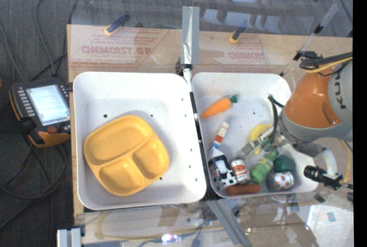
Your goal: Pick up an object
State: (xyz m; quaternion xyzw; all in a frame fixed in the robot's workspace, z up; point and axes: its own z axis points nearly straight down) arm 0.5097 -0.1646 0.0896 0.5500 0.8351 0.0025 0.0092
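Two bins, arm low over the right one

We note a yellow tray [127,153] lying in the left bin [92,91]. Right bin [252,82]: carrot [218,106] at far left, tube [220,134] nearer, can [238,171] and green bottle [264,167] near the front, banana [261,131] by the arm. Gripper [265,142] sits among the banana and bottle; we cannot tell its opening or whether it has hold of anything.

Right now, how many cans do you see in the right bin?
2. One red-and-white can sits by the bin's front wall, near the glue tube. A second can lies farther right, below the green bottle. The arm covers that corner, so more may be hidden.
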